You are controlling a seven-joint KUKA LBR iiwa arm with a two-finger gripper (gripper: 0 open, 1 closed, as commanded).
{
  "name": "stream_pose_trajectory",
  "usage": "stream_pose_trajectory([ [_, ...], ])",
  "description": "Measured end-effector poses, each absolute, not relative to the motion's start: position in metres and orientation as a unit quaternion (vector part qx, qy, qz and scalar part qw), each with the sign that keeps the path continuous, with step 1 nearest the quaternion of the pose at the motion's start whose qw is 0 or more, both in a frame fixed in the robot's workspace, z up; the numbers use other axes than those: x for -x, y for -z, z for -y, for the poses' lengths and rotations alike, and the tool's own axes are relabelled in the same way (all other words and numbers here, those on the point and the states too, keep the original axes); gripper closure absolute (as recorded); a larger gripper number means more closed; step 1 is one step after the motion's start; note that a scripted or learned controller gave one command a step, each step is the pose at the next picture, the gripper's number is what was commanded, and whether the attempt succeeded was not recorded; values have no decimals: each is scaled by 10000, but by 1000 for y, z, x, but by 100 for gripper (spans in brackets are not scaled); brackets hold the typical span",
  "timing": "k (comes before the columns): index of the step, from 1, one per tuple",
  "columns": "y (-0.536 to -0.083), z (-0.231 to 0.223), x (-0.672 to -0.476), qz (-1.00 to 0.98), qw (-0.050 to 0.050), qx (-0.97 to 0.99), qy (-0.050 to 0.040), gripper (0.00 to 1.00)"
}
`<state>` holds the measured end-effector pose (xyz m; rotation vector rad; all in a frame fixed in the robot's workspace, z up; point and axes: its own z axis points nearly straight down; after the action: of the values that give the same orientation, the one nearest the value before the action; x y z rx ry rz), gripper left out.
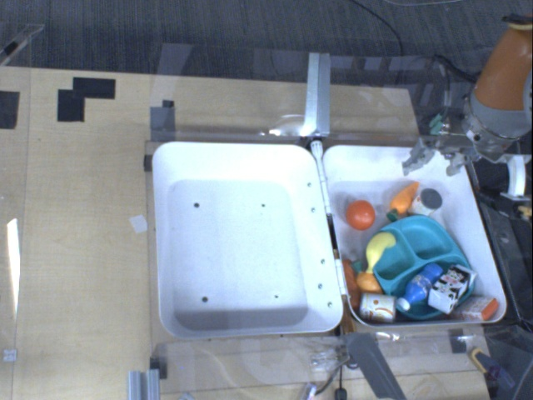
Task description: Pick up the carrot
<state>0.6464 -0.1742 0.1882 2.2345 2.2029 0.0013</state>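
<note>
Gripper (434, 162) hovering over far edge of right bin (483, 248), fingers apart, holding nothing. Carrot (403, 200) lying in bin's far half, just beside grey cap (430, 199), near tomato (361, 215).

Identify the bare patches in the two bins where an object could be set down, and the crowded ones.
The left bin is bare across its floor. In the right bin, free floor lies along the far wall, above the tomato. Its near half is crowded around the blue tray.
</note>
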Motion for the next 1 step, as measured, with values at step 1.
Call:
stream_pose_trajectory([
  [1,-89,181,-661,-7329,39,-6804,-22,0],
])
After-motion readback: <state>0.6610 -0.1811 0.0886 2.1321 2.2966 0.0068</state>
